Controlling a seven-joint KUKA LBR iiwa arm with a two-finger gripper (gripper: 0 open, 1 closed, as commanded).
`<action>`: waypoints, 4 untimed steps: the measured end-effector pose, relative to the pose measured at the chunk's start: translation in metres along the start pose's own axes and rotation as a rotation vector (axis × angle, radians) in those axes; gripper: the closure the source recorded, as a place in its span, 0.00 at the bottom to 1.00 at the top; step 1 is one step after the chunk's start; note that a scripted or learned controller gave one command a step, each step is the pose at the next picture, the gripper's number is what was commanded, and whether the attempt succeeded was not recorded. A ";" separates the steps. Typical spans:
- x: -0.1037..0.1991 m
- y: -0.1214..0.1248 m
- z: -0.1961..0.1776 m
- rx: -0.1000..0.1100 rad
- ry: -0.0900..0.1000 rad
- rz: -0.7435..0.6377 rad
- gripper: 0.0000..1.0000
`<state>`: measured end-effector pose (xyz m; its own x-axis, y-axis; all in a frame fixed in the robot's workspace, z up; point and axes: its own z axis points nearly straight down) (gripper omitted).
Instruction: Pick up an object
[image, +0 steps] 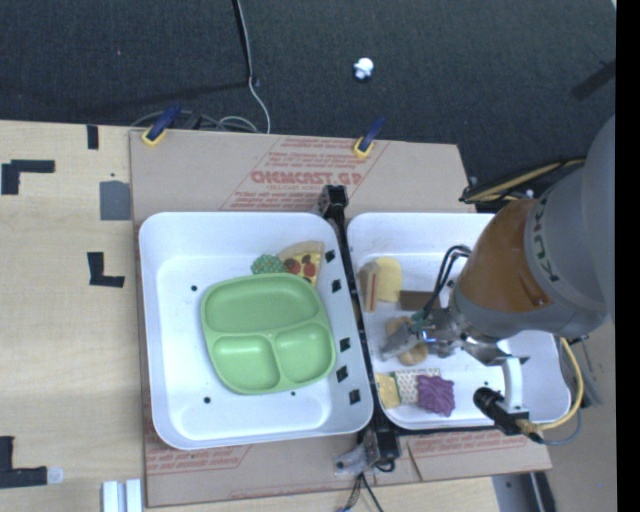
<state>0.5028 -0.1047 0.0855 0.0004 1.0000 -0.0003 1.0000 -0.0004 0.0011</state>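
My hand (418, 338) is low in the right bin (540, 400), reaching in from the right under my grey arm (560, 260) with its orange band. The wrist covers the tips, so I cannot tell whether it is wide, narrow or holding anything.

I judge this to be the reach-and-grasp step, with nothing yet lifted. Just beside the hand lies a small tan piece (408, 350), the likeliest target. Near it are a yellow block (385, 275) with a dark brown piece (415, 299) to its right, and, toward the near wall, a patterned cracker (410, 385) touching a purple lump (436, 394).

The next move, as I see it, calls for closing on one item only, then rising straight up.

Room is tight. The items crowd the left half of this bin, close to the black divider (345, 300) between the bins. The bin's right half is bare white floor, partly under my arm.

The left bin (170, 300) holds a green tray (265, 335), with a pizza slice (303, 262) and a green piece (266, 264) behind it. Cardboard (300, 175) lies under both bins on the counter (60, 300).
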 end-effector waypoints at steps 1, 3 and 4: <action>-0.003 0.053 0.001 -0.001 0.000 -0.003 0.00; 0.001 0.022 0.001 0.003 0.002 -0.001 0.00; 0.004 0.022 -0.011 0.001 0.006 -0.002 1.00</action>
<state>0.5249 -0.1011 0.0960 -0.0020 1.0000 0.0055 1.0000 0.0020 -0.0003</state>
